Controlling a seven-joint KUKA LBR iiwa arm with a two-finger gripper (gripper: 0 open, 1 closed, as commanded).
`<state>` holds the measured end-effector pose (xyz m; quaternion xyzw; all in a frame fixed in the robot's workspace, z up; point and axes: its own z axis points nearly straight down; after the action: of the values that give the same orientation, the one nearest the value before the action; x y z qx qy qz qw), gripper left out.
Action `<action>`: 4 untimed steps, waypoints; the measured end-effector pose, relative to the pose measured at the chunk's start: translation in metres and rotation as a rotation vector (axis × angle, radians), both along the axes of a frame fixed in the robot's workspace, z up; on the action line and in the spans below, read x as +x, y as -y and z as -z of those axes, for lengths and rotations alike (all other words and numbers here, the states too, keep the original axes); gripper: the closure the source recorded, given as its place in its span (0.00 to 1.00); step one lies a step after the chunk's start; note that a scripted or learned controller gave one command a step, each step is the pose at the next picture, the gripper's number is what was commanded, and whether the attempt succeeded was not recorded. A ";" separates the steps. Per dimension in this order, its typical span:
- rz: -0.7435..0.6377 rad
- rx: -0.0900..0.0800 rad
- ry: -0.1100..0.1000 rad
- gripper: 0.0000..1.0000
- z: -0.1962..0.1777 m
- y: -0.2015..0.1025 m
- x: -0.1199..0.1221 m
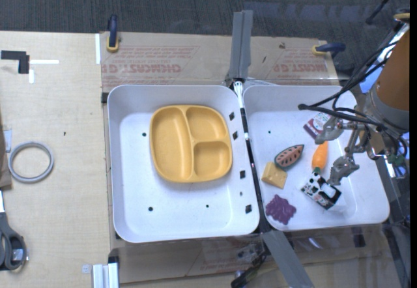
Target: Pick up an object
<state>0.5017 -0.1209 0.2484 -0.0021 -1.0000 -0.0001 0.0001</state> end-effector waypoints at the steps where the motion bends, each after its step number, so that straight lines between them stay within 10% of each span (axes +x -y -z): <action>1: 0.514 -0.001 -0.001 0.00 0.046 0.055 -0.011; 2: 0.264 -0.001 0.002 0.00 -0.017 0.101 0.018; 3: 0.474 -0.001 0.003 0.00 0.157 0.101 0.065; 4: 0.795 -0.002 0.001 0.00 0.132 0.090 0.099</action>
<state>0.6004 -0.2113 0.1165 -0.3890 -0.9212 0.0008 -0.0003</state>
